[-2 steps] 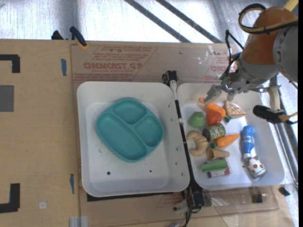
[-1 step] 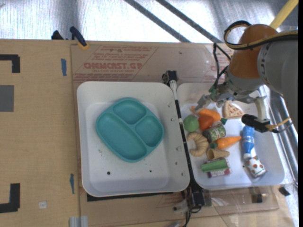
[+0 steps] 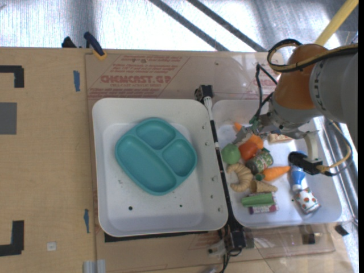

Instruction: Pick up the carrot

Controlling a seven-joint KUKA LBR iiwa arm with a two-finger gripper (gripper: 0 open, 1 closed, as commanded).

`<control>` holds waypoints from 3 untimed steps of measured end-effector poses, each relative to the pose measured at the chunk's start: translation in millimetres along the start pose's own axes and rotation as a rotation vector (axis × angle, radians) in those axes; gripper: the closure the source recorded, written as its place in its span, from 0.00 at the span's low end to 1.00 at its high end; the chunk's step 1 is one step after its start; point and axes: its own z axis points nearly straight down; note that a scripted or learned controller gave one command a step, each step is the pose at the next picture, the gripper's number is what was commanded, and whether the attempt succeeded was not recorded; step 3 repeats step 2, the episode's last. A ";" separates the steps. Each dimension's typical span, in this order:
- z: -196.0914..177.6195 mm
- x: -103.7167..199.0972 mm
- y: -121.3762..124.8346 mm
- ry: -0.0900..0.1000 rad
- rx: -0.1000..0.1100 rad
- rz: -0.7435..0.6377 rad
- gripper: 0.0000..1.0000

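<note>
We see a brightly lit scene, with hard daylight falling in slanted bands across the pale floor (image 3: 170, 10) at the top, where dark diagonal shadows cut through the glare. The left bin (image 3: 108, 203) looks evenly lit, its white wall close to washed out, and the teal plate (image 3: 156, 155) casts only a faint shadow. We find the picture soft overall, with fine detail among the small items in the right bin (image 3: 330, 209) smeared.
</note>
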 end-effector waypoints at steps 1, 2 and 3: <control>-13.7 -1.8 3.3 -0.007 -0.010 0.000 1.00; -100.1 41.1 53.1 0.002 -0.001 0.160 1.00; -100.1 41.1 53.1 0.002 -0.001 0.160 1.00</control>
